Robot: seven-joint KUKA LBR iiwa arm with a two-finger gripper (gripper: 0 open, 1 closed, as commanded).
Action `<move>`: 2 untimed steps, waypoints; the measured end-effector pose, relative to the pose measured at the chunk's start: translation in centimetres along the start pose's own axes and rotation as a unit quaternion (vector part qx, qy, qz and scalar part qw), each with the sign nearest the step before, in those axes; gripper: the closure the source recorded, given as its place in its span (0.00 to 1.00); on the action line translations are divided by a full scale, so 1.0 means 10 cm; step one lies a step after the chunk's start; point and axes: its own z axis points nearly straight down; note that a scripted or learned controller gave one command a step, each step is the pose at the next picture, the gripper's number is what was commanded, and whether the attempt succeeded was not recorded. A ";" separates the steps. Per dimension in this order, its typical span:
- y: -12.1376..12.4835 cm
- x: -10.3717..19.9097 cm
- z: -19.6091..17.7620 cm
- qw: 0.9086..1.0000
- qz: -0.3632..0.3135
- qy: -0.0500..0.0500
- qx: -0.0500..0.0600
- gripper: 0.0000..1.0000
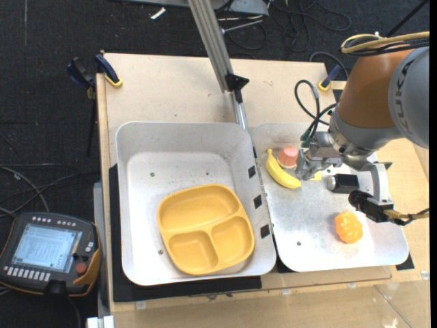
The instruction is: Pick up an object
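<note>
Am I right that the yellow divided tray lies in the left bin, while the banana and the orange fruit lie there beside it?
Not quite. The camera view shows the yellow divided tray in the left bin, but the banana and the orange fruit lie in the right bin, near the tool.

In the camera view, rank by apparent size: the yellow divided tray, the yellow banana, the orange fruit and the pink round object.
1. Yellow divided plastic tray
2. Yellow banana
3. Orange bumpy fruit
4. Pink round object, partly hidden behind the banana, so its rank is uncertain.
</note>
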 end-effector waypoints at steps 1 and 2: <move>-0.03 0.52 -0.15 1.000 -0.001 0.000 -0.002 1.00; -0.13 1.04 -0.26 1.000 -0.001 0.000 -0.002 1.00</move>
